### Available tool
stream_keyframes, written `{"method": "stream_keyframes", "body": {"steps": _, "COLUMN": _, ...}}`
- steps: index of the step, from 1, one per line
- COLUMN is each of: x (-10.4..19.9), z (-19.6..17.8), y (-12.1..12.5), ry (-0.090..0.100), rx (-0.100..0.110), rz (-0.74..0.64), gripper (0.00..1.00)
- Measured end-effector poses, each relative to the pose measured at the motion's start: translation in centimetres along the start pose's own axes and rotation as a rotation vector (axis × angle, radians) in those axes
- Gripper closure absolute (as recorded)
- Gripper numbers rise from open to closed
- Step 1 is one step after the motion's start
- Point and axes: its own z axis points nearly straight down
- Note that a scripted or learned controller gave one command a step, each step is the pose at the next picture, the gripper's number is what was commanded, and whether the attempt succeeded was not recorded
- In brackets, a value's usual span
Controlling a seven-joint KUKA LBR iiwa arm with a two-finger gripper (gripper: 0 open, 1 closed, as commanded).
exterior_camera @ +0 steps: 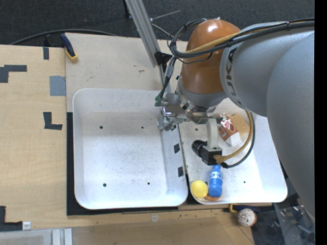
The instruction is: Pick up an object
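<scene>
My gripper (166,117) hangs below the orange wrist band (207,60), over the rim between the two bins, at the left bin's right edge. In the right bin (255,188) lie a yellow ball (199,189) and a blue bottle (215,182) at the front left. A brown and white carton (230,129) sits farther back, partly under the arm. The grey arm hides the right bin's back part. I see nothing held under the gripper.
The left bin (87,152) shows its speckled white floor. A black part with a cable (204,152) hangs over the right bin. A small pale ball (247,217) lies on the bench in front of the right bin. A metal pole (143,24) rises behind.
</scene>
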Motion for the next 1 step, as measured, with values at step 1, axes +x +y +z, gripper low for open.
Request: {"method": "stream_keyframes", "body": {"steps": 1, "x": -0.34, "z": 0.03, "y": 0.05, "ry": -0.001, "rx": 0.0, "rz": 0.005, "gripper": 0.0}}
